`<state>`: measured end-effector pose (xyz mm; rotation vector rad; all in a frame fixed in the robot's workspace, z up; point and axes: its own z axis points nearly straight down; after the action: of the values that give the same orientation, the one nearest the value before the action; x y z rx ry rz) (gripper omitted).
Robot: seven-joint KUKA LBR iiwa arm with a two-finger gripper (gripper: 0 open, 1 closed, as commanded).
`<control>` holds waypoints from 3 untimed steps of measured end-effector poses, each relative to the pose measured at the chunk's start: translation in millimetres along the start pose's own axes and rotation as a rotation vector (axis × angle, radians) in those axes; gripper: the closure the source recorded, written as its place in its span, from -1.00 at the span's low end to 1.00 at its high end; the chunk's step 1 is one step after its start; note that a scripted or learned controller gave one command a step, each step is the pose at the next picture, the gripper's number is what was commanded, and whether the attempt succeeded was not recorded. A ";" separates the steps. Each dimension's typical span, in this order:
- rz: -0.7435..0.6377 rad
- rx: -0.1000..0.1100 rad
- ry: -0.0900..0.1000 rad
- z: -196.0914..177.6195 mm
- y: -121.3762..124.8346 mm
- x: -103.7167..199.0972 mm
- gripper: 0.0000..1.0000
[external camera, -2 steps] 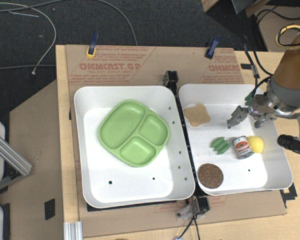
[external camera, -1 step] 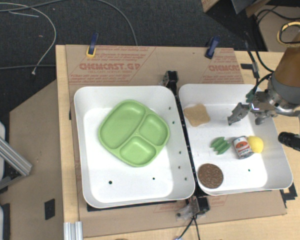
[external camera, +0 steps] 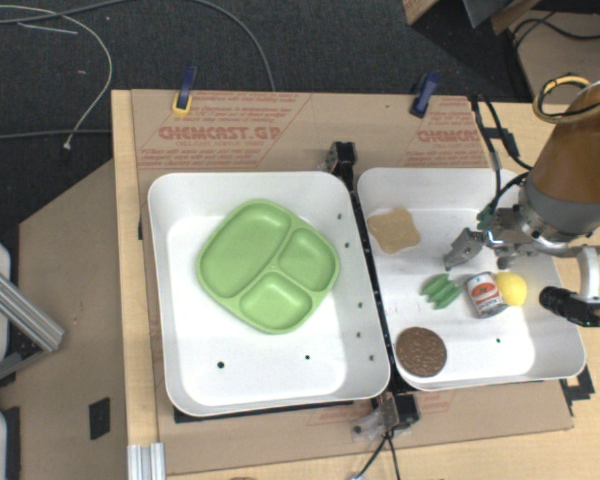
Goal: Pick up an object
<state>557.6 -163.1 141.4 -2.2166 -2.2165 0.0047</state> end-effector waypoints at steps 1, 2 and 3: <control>0.000 -0.001 0.000 52.8 -0.3 0.7 -1.00; 0.000 -0.007 -0.001 38.6 1.2 0.4 1.00; -0.001 -0.012 -0.004 -5.2 4.6 3.2 1.00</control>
<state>562.2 -159.9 146.6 -2.2230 -2.2257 -0.0040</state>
